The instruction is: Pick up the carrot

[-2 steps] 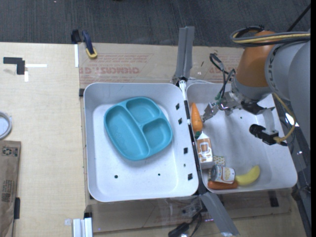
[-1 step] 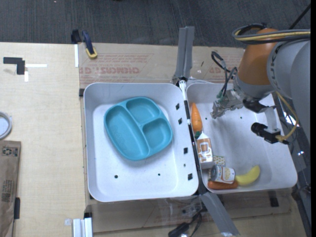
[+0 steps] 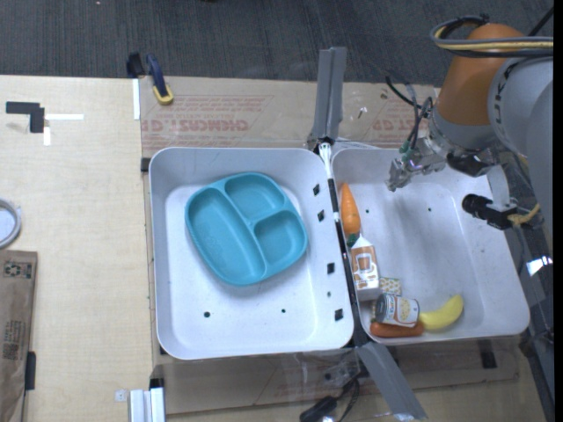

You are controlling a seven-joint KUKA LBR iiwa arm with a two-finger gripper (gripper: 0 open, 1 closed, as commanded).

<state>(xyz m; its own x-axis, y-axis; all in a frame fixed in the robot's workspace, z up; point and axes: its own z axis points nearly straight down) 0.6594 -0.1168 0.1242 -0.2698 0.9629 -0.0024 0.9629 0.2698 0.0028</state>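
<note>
The orange carrot [image 3: 349,209] lies lengthwise against the left wall of the right bin [image 3: 440,244], near its far end. My gripper [image 3: 398,177] hangs over the far part of that bin, a short way to the right of the carrot and apart from it. Nothing shows between its fingertips.
A blue divided plate [image 3: 245,227] sits in the left bin [image 3: 176,262]. Below the carrot in the right bin lie a small carton [image 3: 364,267], a can [image 3: 395,309], a red-orange sausage-like item [image 3: 394,329] and a banana [image 3: 442,314]. The arm's black cabling crosses the right bin's far right.
</note>
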